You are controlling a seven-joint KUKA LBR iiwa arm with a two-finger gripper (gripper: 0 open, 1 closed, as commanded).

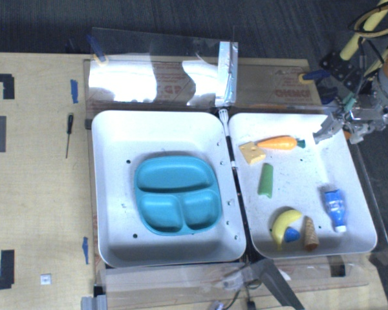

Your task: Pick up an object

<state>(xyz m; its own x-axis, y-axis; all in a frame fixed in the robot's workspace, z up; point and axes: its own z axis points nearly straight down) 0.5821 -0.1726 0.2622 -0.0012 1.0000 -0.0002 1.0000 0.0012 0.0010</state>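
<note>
Two shallow white bins sit side by side on a pale wooden bench (pixel 32 192). The left white bin (pixel 110 134) holds a teal plastic divided tray (pixel 177 193), lying flat near the bin's middle, with one long compartment on the far side and two smaller ones on the near side.

The right white bin (pixel 355 173) holds the loose objects. Far-left part: an orange toy carrot with a dark green tip (pixel 279 143), lying crosswise, its left end touching a small yellow wedge-shaped piece (pixel 249 152). Just nearer than these, a green cylindrical stick (pixel 266 179) lies roughly along the near-far line, apart from the others. Near side of the bin: a yellow curved banana-like toy (pixel 284 223) touches a small blue rounded piece (pixel 291 236), with a brown cone-shaped item (pixel 310 233) just to their right. Further right, a blue and white small bottle (pixel 335 208) lies on its side, apart from the rest.

The gripper (pixel 341 123) is at the far-right corner of the right bin, over its rim, well apart from the bottle and nearest to the carrot's green tip. Metal parts and cabling blur together there; cannot tell whether the fingers are spread or closed. Nothing is visible between them.

A clear plastic panel (pixel 161 76) stands along the far side of the left bin, catching glare.
</note>
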